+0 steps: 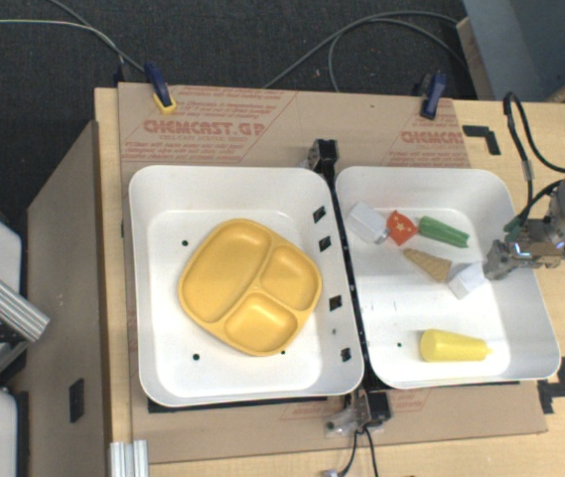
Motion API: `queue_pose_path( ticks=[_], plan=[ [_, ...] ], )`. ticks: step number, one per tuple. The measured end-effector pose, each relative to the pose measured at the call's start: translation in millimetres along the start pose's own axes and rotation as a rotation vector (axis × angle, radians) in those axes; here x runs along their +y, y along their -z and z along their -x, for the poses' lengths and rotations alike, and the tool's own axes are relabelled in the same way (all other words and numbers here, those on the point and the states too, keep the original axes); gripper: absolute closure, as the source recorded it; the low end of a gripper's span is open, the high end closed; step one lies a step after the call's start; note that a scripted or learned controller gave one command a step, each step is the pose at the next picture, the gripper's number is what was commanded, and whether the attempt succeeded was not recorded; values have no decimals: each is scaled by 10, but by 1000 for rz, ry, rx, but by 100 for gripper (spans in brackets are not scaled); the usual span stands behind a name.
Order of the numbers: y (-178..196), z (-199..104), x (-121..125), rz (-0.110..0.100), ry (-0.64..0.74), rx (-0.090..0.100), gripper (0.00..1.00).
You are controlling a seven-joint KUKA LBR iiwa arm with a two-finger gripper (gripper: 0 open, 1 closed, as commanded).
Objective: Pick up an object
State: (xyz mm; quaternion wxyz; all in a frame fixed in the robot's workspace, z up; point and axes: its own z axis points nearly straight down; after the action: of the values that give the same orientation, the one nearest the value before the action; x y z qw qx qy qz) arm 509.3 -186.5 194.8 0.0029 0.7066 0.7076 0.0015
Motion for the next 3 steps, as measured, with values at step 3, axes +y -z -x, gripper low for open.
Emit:
queue_pose_path(
  ticks=[3],
  plan=[
    [438, -871, 295, -5, 5, 4, 100]
  ],
)
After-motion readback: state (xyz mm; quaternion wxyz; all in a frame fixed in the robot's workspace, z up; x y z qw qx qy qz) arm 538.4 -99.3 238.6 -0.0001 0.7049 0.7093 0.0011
